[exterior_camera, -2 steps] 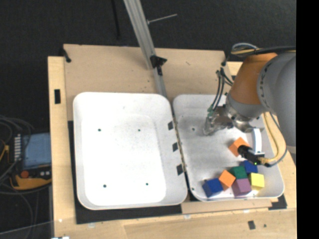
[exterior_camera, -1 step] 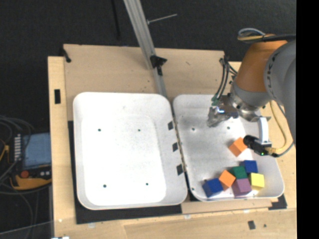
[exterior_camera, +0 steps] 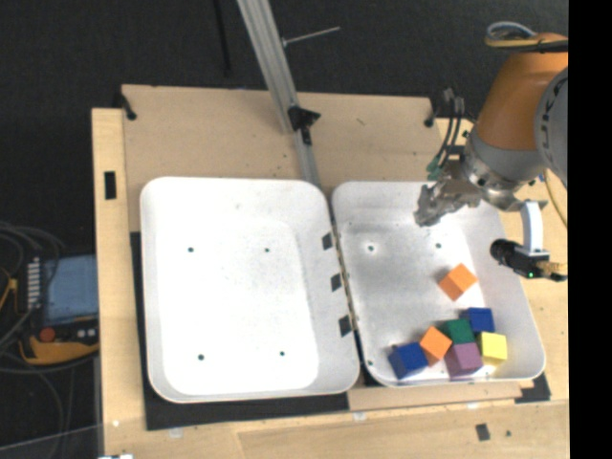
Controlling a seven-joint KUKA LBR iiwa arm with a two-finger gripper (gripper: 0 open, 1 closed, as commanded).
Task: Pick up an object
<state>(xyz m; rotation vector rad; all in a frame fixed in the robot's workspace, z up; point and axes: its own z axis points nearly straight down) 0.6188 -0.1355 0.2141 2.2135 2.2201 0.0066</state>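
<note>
Blocks cluster at the right bin's (exterior_camera: 382,208) front edge — blue (exterior_camera: 408,360), orange (exterior_camera: 436,342), purple (exterior_camera: 464,359), yellow (exterior_camera: 493,346); one orange cube (exterior_camera: 458,281) sits apart. Pincer (exterior_camera: 427,211) hovers over the bin's rear — spread or pressed together, I cannot tell.

Blocks (exterior_camera: 457,342) crowd corner; bin (exterior_camera: 382,285) centre seemingly open.

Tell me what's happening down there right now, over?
Tool over right bin, upper part, nothing seen in it. Lone orange block sits apart, below the tool. Other blocks clustered at bin's near corner. Nothing blocking.
</note>
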